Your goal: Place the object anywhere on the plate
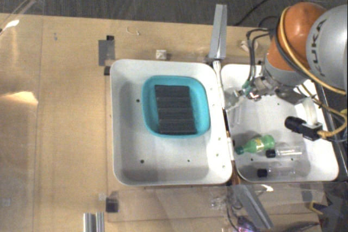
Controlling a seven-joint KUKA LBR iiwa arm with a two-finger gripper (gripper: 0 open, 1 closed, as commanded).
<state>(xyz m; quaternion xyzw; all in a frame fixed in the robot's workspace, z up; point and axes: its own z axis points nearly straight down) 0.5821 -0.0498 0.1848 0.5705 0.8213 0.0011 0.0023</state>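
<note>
A teal square plate [149, 108] lies in the left bin [128, 160], with a dark ridged slab [175, 110] resting on its middle. A green bottle-shaped object [256, 144] with a dark tip lies on its side near the front of the right bin [326, 168]. My gripper [243, 96] hangs over the back left part of the right bin, close to the wall between the bins. It is behind the green object and apart from it.
Beside the green object lies a clear tube with a black end [284, 152], and a small black piece [262, 173] sits near the front wall. A grey metal post [219, 32] stands behind the gap between the bins.
</note>
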